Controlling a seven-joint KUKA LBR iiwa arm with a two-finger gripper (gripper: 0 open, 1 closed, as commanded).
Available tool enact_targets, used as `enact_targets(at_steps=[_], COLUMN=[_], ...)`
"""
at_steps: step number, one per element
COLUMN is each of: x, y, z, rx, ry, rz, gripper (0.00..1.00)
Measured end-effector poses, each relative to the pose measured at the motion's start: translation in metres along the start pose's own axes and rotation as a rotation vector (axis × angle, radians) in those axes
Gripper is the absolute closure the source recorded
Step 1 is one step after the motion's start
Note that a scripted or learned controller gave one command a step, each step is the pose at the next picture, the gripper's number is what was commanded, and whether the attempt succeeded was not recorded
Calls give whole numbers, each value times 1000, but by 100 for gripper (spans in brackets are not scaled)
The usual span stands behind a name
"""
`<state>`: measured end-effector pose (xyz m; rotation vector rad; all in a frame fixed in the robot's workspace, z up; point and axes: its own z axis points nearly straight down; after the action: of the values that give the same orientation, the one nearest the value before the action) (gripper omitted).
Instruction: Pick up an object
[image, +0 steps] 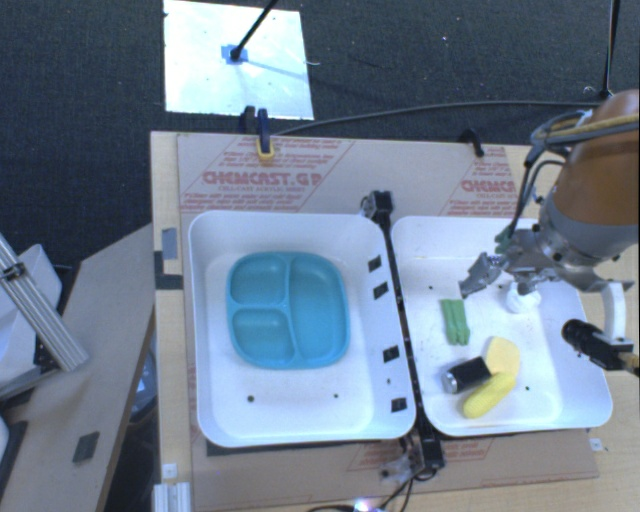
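- Left bin (215, 400): white, shallow; holds one teal divided plate (289, 308) with three compartments, lying flat near the middle.
- Right bin (590, 405): white, shallow, joined to the left bin along a black-clipped seam.
- Green block (455, 321): small, oblong, lying lengthwise at the right bin's left-centre.
- Black cylinder (467, 374): on its side, near the front, touching the yellow items.
- Yellow round piece (503, 354): just behind the yellow banana-like piece (487, 397), which lies at the front edge.
- White small object (521, 297): close under the wrist, partly hidden.
- Gripper (484, 273): over the right bin's rear, above and apart from the green block; how far the claw is open cannot be told; nothing seen in it.
- Bench (300, 170): brown board with red printed lettering, blue-yellow clamp (263, 135) at rear edge.
- Floor (80, 100): dark carpet; pale sheet (235, 60) behind the bench.
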<state>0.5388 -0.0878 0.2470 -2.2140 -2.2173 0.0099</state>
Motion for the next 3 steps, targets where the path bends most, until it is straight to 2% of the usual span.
enact_targets(at_steps=[1,3], x=[0,-1], y=[2,-7], z=[-6,81], rx=[-11,-7], ry=[-1,-1], rz=[-2,1], gripper=[0,0])
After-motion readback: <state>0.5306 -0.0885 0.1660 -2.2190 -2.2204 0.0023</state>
